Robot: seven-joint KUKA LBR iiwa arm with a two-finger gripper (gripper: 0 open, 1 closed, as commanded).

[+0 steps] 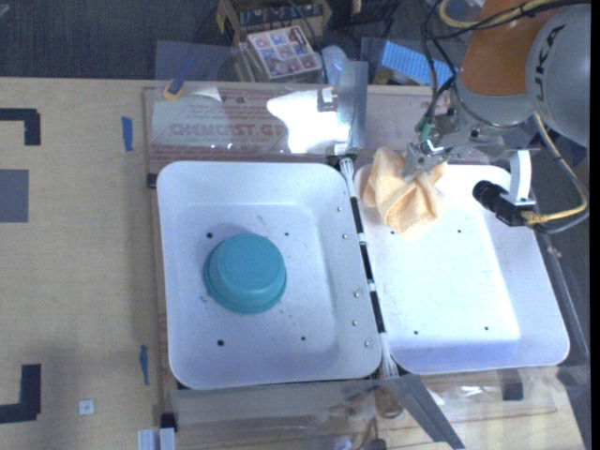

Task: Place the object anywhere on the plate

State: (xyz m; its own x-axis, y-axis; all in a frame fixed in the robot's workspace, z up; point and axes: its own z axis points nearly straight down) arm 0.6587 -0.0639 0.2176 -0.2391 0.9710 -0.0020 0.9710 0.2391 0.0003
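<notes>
A round teal plate (pixel 246 272) lies in the left bin (pixel 187 195), left of its middle. A crumpled yellow cloth (pixel 401 198) is at the far left corner of the right bin (pixel 469 289), bunched and drawn up towards its top right. My gripper (pixel 422 160) is right over that raised part, and its fingers pinch the cloth's upper edge. The rest of the cloth hangs down and touches the bin floor near the divider. The plate is far to the left of the gripper, across the divider.
The grey arm with its orange band (pixel 511 36) comes in from the upper right, with cables and a black fitting (pixel 497 202) over the right bin's far edge. A clear plastic sheet (pixel 253 125) and clutter lie behind the bins.
</notes>
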